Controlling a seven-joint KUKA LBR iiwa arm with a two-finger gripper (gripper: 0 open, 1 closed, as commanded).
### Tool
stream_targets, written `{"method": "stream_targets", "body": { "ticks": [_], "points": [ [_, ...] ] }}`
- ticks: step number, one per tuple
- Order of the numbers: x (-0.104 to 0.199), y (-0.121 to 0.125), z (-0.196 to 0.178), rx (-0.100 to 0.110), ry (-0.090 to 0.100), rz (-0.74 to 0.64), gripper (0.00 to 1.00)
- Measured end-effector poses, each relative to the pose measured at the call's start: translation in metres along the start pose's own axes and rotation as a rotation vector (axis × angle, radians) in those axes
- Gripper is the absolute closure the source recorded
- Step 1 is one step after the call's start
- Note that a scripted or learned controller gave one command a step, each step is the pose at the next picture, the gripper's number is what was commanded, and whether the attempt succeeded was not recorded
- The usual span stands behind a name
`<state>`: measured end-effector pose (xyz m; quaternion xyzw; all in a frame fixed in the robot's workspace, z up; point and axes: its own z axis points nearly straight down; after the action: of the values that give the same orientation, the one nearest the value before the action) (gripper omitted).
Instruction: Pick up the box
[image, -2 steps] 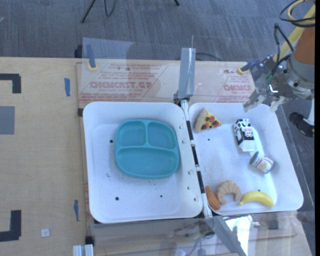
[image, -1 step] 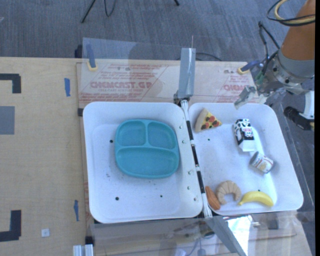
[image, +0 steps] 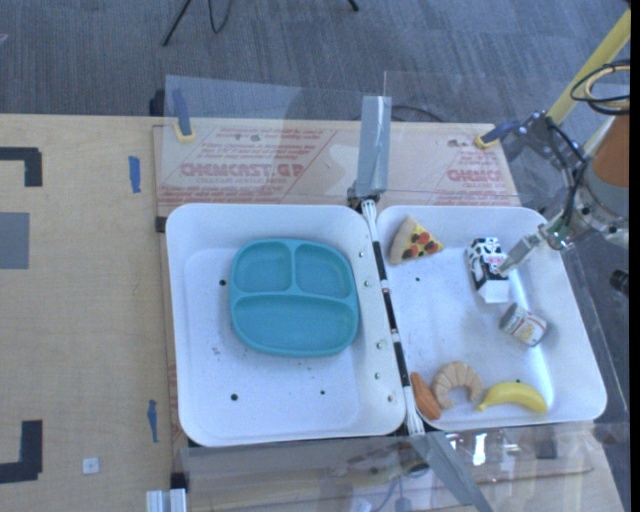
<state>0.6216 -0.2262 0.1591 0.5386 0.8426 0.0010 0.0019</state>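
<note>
The box (image: 486, 257) is a small white carton with black cow patches. It lies in the right bin (image: 580, 340), near the bin's far right part. My gripper (image: 508, 263) reaches in from the right edge and slants down to the box's right side, its tip touching or nearly touching the carton. The box rests on the bin floor. The arm's wrist (image: 590, 215) sits just outside the bin's right rim.
The right bin also holds a toy pizza slice (image: 414, 241), a small tilted can (image: 524, 325), a croissant (image: 458, 380), a banana (image: 514, 398) and an orange piece (image: 425, 397). A teal divided plate (image: 294, 298) lies in the left bin (image: 190, 330).
</note>
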Motion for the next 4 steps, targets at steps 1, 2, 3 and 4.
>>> {"method": "stream_targets", "body": {
  "ticks": [1, 2, 3, 4],
  "points": [
    [0.007, -0.016, -0.139, -0.003, -0.004, -0.054, 0.0],
    [0.051, -0.111, -0.206, -0.001, -0.003, -0.184, 0.0],
    [0.068, -0.104, -0.266, -0.003, -0.007, -0.364, 0.0],
    [0.068, -0.104, -0.266, -0.003, -0.007, -0.364, 0.0]
  ]
}}
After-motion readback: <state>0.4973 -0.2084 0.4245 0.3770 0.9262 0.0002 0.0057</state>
